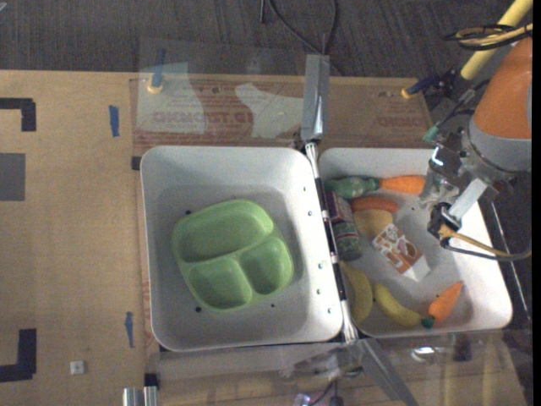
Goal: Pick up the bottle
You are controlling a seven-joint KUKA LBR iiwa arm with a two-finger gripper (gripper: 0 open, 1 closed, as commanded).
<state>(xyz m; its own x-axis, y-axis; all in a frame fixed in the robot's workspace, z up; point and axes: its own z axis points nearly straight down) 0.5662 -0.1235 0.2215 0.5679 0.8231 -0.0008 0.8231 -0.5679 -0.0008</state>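
You have the bench on the left with black and blue tape marks, then the left bin with a green divided plate lying flat in its middle. In the right bin, the bottle lies on its side right against the left wall, dark label, long axis running along that wall. Just below it, a banana follows the same wall, and a second banana curves along the near edge. Above the bottle, a green-ended carrot lies across the far side, with an orange piece and a pale yellow piece beside the bottle's upper half. A small white carton sits mid-bin, and a small carrot sits near the lower right corner. The gripper hangs over the right half of that bin, right of the carton and well apart from the bottle; you can't tell from this view whether it's wide or narrow, and nothing shows in its grip. The arm comes in from the upper right.
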